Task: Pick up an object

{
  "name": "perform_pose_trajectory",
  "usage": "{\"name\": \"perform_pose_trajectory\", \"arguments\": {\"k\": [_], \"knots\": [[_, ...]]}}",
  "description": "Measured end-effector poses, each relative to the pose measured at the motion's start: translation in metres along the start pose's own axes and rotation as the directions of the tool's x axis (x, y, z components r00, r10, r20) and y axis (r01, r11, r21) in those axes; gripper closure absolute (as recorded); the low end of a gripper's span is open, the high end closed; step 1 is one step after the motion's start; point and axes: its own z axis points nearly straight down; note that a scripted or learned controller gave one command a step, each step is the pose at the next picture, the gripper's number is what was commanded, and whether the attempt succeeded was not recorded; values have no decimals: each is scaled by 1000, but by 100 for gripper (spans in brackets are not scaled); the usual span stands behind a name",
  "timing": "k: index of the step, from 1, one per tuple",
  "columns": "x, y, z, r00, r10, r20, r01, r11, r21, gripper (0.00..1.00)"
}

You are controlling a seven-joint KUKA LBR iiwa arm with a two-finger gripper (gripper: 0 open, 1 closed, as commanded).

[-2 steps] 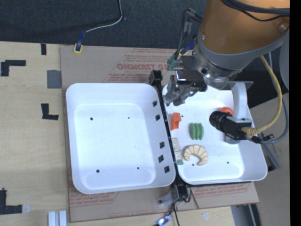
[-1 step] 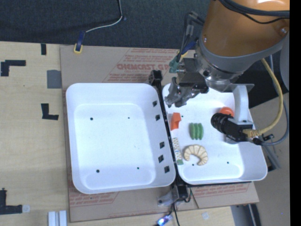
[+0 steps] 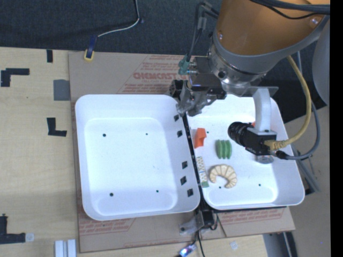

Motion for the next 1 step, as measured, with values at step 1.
{"name": "perform_pose_trajectory", "arguments": {"k": [1], "knots": [[9, -4, 207, 1000, 0, 6, 0, 1000, 19, 100]]}}
